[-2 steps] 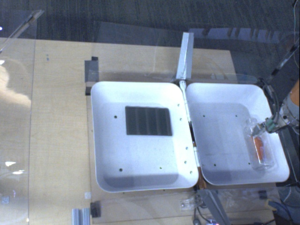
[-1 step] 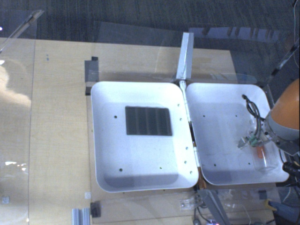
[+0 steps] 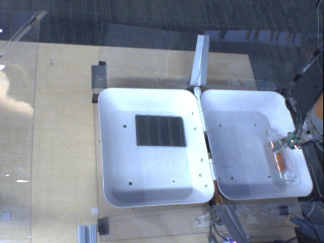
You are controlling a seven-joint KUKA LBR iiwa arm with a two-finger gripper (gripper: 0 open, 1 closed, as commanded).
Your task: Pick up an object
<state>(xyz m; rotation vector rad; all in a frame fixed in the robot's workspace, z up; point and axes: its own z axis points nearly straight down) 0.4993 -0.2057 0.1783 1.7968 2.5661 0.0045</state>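
While the fingers point(image 3: 295, 142) touch a clear bottle point(image 3: 281, 158) in the right bin point(image 3: 238, 135), grip unreadable

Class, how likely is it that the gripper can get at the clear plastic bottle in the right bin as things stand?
Probably yes. The clear plastic bottle lies alone at the right bin's right side, nothing on top of it, and the gripper sits right at its upper end. The bin wall beside it may crowd the approach.

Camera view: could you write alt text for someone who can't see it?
A robot gripper reaches from the right to a clear plastic bottle with orange contents, lying in the right white bin. The left bin holds a dark ribbed rectangular pad.
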